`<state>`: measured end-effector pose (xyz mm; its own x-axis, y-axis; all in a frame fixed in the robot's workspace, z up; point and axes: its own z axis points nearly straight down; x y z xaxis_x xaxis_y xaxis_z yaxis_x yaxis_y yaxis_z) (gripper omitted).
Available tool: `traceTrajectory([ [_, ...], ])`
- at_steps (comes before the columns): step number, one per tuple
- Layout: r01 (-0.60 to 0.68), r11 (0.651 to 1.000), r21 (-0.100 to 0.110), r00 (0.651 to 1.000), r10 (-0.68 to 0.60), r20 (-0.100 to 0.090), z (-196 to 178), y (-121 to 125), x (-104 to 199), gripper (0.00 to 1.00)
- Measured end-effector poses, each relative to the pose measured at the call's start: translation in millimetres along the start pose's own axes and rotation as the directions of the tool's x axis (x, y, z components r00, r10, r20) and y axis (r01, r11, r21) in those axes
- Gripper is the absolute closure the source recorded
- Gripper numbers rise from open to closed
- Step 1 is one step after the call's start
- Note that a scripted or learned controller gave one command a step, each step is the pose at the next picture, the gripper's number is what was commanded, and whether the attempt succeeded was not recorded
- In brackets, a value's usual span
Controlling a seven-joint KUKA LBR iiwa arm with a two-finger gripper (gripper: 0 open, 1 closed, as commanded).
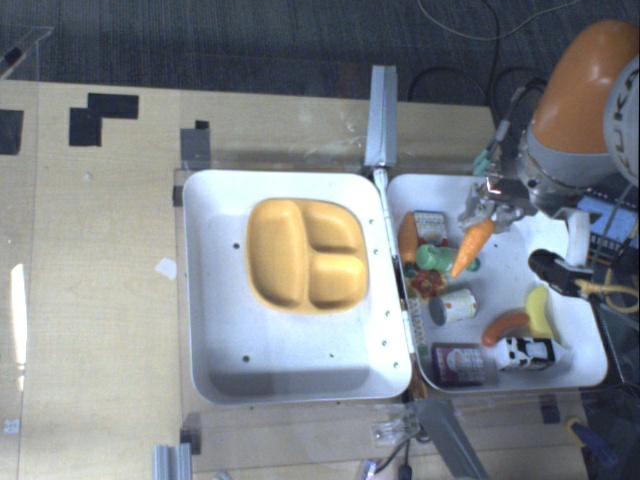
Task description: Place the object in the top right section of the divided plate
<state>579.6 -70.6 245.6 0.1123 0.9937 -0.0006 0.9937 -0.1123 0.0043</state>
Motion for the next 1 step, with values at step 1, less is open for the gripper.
traceTrajectory([
  [1,0.185,0.983,0.0,0.983,-0.185,-0.002,60.3,-28.6,60.6,1.0],
])
